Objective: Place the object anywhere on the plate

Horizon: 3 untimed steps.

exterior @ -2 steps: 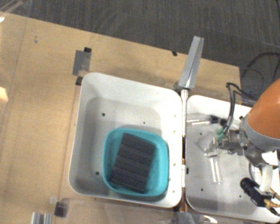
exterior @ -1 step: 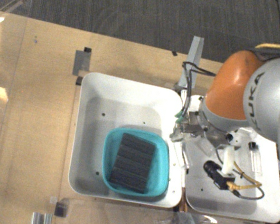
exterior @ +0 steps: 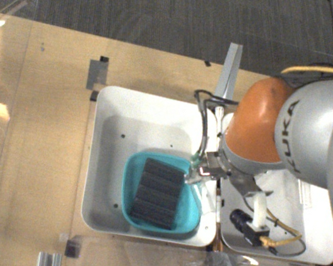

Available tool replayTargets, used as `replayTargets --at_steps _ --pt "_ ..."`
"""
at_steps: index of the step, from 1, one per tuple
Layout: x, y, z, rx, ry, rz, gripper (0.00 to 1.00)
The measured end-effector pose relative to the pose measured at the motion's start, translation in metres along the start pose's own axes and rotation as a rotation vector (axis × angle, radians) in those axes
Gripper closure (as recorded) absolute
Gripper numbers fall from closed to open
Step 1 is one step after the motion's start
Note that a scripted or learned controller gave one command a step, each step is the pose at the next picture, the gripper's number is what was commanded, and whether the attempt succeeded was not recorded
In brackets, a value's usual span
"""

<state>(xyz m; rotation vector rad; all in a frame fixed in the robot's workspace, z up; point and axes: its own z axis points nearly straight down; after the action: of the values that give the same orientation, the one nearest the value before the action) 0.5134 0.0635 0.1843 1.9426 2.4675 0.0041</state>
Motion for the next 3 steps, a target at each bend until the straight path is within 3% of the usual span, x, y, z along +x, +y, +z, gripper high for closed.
replayTargets --at_steps 1,2,3 --pt "0.0 0.0 0.0 0.0 0.0 0.001 0.0" --pt "-0.069 -0.042 -0.006 -0.002 -0.001 -0.038 0.0" --pt "-0.069 -0.04 -0.017 -0.009 -0.003 -0.04 1.0"
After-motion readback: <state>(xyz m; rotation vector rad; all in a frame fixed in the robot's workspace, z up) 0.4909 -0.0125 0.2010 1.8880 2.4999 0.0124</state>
